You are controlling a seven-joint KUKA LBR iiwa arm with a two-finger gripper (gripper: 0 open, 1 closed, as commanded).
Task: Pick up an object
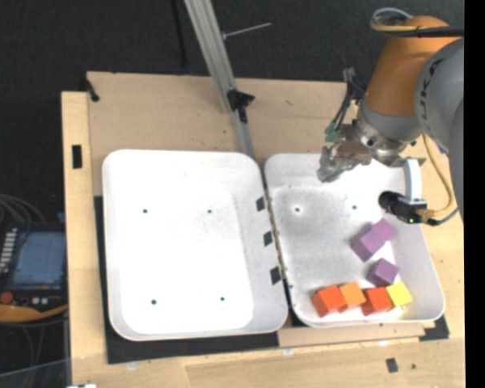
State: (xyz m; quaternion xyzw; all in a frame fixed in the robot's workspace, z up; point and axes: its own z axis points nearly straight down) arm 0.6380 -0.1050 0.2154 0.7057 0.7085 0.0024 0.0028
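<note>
Orange block well below claw

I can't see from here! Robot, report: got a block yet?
Gripper over right bin's far end, nothing seen held. Blocks at near corner, untouched. Path clear.

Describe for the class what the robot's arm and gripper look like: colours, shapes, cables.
The arm is bulky and rounded, grey with a broad orange band above the wrist. A thin cable loops over its top and a yellowish one trails down its side. The gripper is a small grey metal piece, with a white-and-black fitting nearby.
</note>
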